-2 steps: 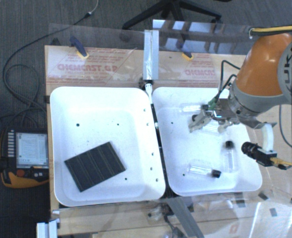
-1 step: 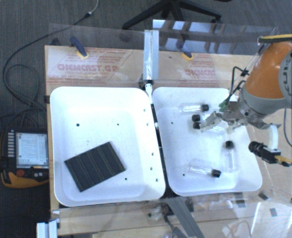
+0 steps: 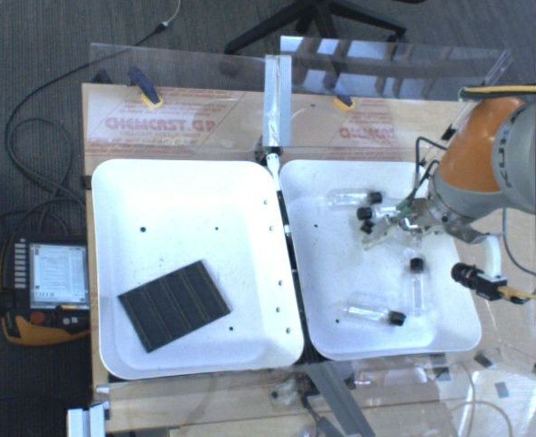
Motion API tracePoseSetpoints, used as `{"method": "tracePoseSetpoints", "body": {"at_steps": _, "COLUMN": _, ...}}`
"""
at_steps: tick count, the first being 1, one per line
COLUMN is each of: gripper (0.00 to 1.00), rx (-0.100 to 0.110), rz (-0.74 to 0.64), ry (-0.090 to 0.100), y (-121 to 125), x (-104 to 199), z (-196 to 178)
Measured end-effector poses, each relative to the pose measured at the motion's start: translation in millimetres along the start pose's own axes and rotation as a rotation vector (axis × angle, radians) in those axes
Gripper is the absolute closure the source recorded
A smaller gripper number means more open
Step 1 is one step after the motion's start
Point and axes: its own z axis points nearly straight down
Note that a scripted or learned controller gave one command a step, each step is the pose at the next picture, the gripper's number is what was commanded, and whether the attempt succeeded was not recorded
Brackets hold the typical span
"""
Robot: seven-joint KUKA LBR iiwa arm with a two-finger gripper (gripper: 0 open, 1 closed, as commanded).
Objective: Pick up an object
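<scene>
1. Clearly, we see the gripper (image 3: 397, 218) low in the right bin (image 3: 322, 317), among clear tubes with black caps; whether its fingers are apart or together we cannot tell.
2. We think a grasp may fail here: the tube near the gripper (image 3: 351, 197) is smooth and could roll away.
3. We find two more tubes (image 3: 373, 314) near the front wall.
4. We find a dark ribbed pad (image 3: 174, 304) flat in the left bin (image 3: 122, 189).

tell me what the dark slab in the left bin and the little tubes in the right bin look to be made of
Dark slab: looks like rigid plastic or rubber, matte charcoal, with parallel ribs along its top; the exact material stays open.

Little tubes, such as the one near the front and one at the back: clear plastic or glass, since the white bin shows through them, each with a black cap, probably plastic.
</scene>
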Motion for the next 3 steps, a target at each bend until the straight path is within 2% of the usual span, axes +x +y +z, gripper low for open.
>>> {"method": "tracePoseSetpoints", "body": {"at_steps": 1, "gripper": 0.00, "rx": 0.000, "rz": 0.000, "ry": 0.000, "y": 0, "x": 0, "z": 0}}
{"method": "tracePoseSetpoints", "body": {"at_steps": 2, "gripper": 0.00, "rx": 0.012, "rz": -0.084, "ry": 0.015, "y": 81, "x": -17, "z": 1}}
{"method": "tracePoseSetpoints", "body": {"at_steps": 3, "gripper": 0.00, "rx": 0.009, "rz": -0.085, "ry": -0.004, "y": 87, "x": 92, "z": 3}}
